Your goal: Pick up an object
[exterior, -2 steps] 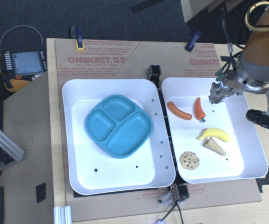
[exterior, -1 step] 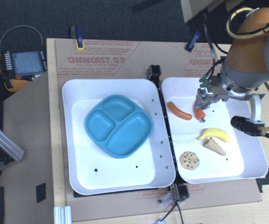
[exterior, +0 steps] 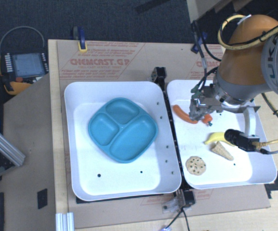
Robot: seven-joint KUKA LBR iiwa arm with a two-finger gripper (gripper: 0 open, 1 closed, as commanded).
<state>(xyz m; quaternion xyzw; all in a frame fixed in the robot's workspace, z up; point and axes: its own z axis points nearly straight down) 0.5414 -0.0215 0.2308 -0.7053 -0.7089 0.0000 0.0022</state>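
pincer hovering over right bin, jaw state: can't tell | target: orange toy carrot lying near bin's back-left corner, partly under pincer | likely light, stiff, smooth plastic, probably slippery | judging mid-body pinch across the narrow width is safest

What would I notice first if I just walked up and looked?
Probably the big blue divided plate, sitting alone in the left white bin. Next, the grey and orange robot arm reaching in from the right, its pincer down by an orange carrot in the right bin, near a cookie.
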